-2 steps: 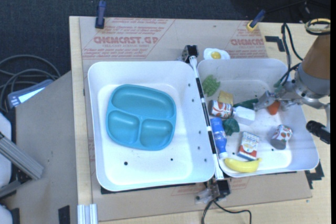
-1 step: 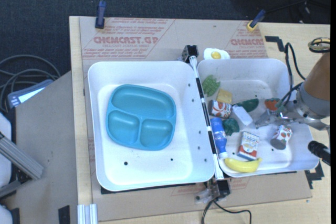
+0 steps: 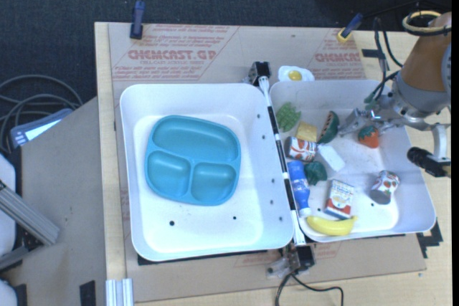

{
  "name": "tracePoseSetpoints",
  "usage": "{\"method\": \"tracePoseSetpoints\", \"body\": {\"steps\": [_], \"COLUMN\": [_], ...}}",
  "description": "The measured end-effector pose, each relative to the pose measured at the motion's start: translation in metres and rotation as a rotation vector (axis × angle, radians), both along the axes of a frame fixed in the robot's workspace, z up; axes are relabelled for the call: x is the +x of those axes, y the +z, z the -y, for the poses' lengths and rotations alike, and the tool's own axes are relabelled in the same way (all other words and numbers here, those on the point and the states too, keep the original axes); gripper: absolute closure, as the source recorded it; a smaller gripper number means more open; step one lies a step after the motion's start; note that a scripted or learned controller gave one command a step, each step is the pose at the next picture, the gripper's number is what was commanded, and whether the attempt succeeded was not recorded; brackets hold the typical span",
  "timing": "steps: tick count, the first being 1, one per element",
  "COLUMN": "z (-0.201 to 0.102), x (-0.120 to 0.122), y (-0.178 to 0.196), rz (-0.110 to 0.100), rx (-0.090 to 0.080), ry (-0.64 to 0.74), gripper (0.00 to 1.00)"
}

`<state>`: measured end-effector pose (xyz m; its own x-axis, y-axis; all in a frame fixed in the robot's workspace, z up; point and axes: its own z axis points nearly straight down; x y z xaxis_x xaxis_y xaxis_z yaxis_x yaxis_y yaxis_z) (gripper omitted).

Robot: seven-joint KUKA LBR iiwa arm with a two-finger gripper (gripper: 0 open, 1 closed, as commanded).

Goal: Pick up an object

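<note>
The right bin [image 3: 423,215] holds several small items. A red fruit with a green top [image 3: 369,137] lies near its far right side, and my gripper [image 3: 363,120] hangs right over it, at the end of the grey wrist [image 3: 412,100] reaching in from the right. Nothing is visibly lifted. Left of the fruit sit a watermelon slice [image 3: 328,127], a yellow block [image 3: 307,132] and a red-labelled can [image 3: 303,148]. A small tipped can [image 3: 384,186], a carton [image 3: 341,198] and a banana [image 3: 330,226] lie toward the front.
The left bin [image 3: 143,226] carries a blue divided plate [image 3: 192,159]. A blue tube [image 3: 297,183], a dark green piece [image 3: 315,171], a white block [image 3: 331,158] and a green leaf [image 3: 288,116] crowd the right bin's left side. A fried-egg toy [image 3: 292,74] rests on the bench behind.
</note>
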<state>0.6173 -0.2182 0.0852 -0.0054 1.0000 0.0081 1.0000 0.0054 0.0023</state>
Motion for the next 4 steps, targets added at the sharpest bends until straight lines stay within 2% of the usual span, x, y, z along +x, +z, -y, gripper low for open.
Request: {"method": "tracePoseSetpoints", "body": {"steps": [1, 3, 4], "z": [0.000, 0.000, 0.003], "x": [-0.015, -0.021, -0.021], "y": [0.000, 0.000, 0.010], "rz": [-0.001, -0.001, 0.000], "rx": [0.000, 0.000, -0.006], "ry": [-0.001, 0.000, -0.001], "gripper": [0.00, 0.00, 1.00]}}
